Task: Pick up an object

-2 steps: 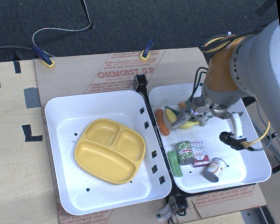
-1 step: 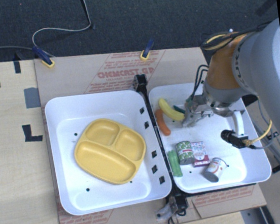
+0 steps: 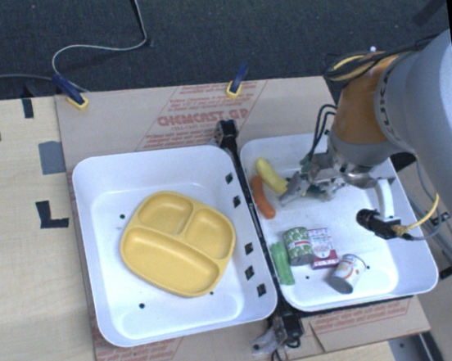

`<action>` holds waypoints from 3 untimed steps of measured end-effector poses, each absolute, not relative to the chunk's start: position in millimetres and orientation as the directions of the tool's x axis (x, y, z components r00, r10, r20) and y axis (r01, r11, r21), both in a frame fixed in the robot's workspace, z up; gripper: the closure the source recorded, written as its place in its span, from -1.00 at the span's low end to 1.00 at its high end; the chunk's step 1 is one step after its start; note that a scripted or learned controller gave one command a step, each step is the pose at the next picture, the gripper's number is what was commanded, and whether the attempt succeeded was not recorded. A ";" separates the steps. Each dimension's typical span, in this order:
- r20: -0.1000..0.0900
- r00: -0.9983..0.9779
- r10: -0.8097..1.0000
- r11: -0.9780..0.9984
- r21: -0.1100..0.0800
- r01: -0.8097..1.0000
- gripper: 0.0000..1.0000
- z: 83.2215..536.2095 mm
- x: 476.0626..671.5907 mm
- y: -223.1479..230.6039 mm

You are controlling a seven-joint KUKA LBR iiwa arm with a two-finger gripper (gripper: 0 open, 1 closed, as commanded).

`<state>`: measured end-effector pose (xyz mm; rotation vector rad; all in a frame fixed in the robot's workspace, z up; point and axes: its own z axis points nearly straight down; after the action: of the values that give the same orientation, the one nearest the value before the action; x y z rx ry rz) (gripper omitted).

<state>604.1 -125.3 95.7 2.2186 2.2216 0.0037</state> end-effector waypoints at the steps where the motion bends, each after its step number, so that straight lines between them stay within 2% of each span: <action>1: -0.001 0.000 1.000 0.000 0.001 1.000 -1.00 85.5 559.5 -109.1; 2: -0.002 0.000 1.000 0.000 0.003 1.000 1.00 95.3 560.1 -109.2; 3: -0.002 0.000 1.000 0.000 0.003 1.000 -1.00 95.2 560.0 -109.1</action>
<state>560.0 -109.1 95.2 2.2191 2.2195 0.0010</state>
